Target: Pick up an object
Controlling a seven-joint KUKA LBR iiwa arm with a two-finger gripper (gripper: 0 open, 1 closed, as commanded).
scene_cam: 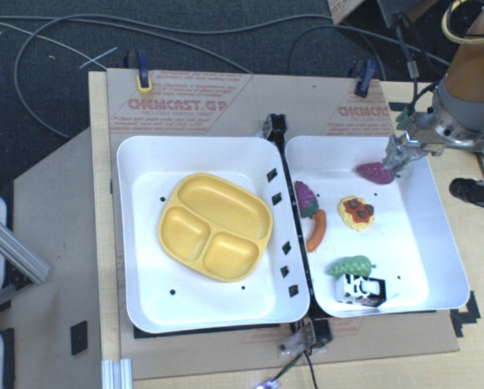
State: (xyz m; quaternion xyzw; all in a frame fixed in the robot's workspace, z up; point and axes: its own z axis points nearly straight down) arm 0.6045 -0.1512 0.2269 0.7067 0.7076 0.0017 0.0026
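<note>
While the arm reaches in from the right, the scene reads as follows.

Arm: grey, with an orange band (471, 71) above the wrist, entering over the right bin's far right corner.
Gripper (397, 162): low over the far right part of the right bin (436, 250), its tip right at the purple object.
Fingers: whether they are open or closed cannot be told, and nothing is seen held between them.
Purple object (374, 173): a small flat magenta piece on the bin floor, touching or just beside the gripper tip; which of the two cannot be told.
Pizza toy (357, 212): a yellow round with red spots, near the purple object, toward the bin's middle.
Grapes (305, 196): dark purple bunch close against the divider between the bins.
Carrot (315, 229): orange, lying just below the grapes, touching or nearly so.
Green toy (352, 265): leafy piece near the front edge.
Black-and-white item (363, 289): directly in front of the green toy, touching it.
Left bin (136, 217): holds a yellow divided plate (216, 226) with three compartments.
Worktop (185, 96): brown board printed in red, with blue clamps (143, 65) at the far edge.
Cables (55, 51): trailing over the dark floor beyond.
</note>
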